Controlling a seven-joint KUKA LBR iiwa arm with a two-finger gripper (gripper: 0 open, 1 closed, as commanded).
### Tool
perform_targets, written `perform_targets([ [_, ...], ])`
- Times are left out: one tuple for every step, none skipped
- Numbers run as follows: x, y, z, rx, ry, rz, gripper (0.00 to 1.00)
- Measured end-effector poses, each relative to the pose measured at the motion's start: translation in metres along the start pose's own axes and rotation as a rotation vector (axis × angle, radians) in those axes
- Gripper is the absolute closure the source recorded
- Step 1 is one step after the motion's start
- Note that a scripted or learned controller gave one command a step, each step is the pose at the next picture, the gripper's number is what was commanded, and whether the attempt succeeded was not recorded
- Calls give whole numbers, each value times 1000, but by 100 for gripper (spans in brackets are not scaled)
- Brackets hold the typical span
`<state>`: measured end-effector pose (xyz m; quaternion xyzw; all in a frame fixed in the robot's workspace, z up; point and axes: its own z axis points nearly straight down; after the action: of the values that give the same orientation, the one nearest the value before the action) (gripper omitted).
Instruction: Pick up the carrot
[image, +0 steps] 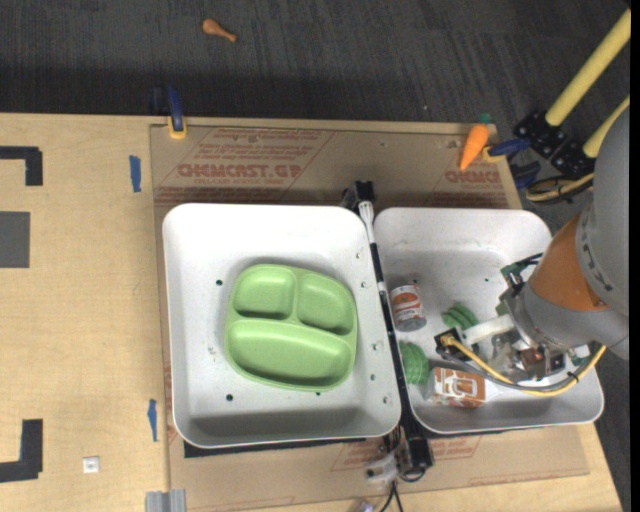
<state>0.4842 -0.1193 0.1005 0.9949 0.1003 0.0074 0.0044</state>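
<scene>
The carrot (474, 146), small and orange with a green top, lies on the cardboard behind the right bin (450, 232), outside the bin near its far rim. My gripper (507, 350) is low in the right bin's near right part, well in front of the carrot. It hangs over a cluster of small items, and the wrist and cables hide its tips.
The left bin (190, 300) holds a green divided plate (293, 325). In the right bin lie a small can (407, 306), two green pieces (459, 317) (413, 363) and a brown and white box (458, 386). An orange scrap (217, 30) lies on the dark floor far back.
</scene>
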Motion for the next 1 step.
perform_targets([
  [11, 24, -27, 13, -12, -423, 100],
])
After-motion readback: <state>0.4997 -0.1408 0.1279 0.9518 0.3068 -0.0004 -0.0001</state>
